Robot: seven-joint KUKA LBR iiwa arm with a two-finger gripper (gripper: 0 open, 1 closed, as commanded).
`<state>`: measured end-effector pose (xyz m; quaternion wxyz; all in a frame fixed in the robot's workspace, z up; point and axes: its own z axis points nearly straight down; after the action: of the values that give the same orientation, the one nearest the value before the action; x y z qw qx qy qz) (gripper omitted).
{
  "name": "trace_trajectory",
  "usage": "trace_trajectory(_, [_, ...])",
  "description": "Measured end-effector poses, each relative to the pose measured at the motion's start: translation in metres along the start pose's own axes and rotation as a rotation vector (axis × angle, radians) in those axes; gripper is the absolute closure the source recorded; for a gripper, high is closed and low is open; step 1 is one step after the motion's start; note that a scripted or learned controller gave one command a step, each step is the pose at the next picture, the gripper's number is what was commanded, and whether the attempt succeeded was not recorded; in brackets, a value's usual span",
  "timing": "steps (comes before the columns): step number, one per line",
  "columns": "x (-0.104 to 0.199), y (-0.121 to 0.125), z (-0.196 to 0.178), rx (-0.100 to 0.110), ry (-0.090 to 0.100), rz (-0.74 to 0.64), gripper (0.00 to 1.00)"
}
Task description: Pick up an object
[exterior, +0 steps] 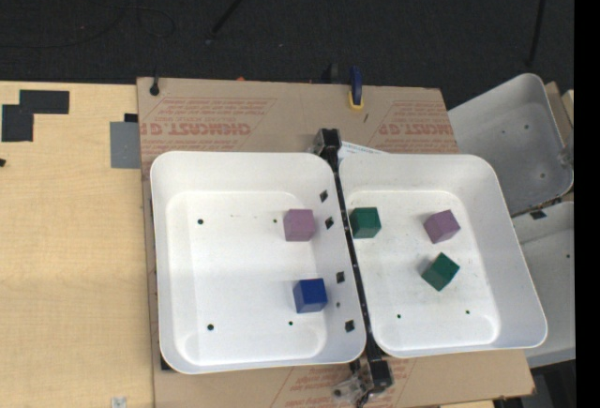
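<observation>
— What do we have in the left shallow white plastic bin (pixel 169 209)?

— We see a pale purple cube (pixel 298 224) near its right wall and a blue cube (pixel 309 294) below it, apart from each other.

— And in the right shallow white plastic bin (pixel 511 247)?

— We count three: a green cube (pixel 365 222) just beside the divide, a tilted purple cube (pixel 441 226) further right, and a dark green cube (pixel 439 271) below that one, turned at an angle.

— What carries the bins?

— A brown printed cardboard sheet (pixel 234 120) on the pale wooden tabletop (pixel 66 237); the bins touch along their inner edges.
</observation>
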<state>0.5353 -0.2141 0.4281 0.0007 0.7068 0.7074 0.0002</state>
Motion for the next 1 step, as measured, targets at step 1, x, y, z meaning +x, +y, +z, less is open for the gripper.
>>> trace_trajectory(1, [0.0003,-0.0089,-0.0201,0.000,0.000,-0.002,1.00])
